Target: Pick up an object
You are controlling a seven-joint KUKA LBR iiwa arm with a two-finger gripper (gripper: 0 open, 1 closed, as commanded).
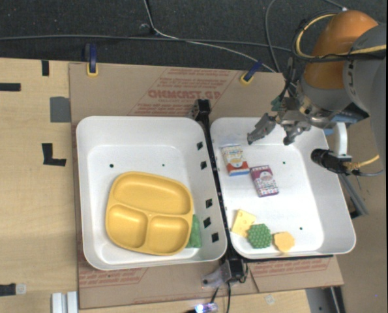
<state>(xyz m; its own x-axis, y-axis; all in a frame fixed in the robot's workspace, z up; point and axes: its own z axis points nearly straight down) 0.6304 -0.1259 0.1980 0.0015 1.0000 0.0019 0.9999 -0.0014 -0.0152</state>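
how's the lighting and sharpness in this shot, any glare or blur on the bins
Camera view: lighting is even and soft, with only faint shadows beside the yellow tray and small items; the white bins are bright but not blown out; the print on the purple box is too soft to read; the end effector looks slightly blurred.

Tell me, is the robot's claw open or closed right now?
Open. The gripper hangs above the far end of the right bin, its two fingers spread apart with white bin floor showing between them and nothing held.
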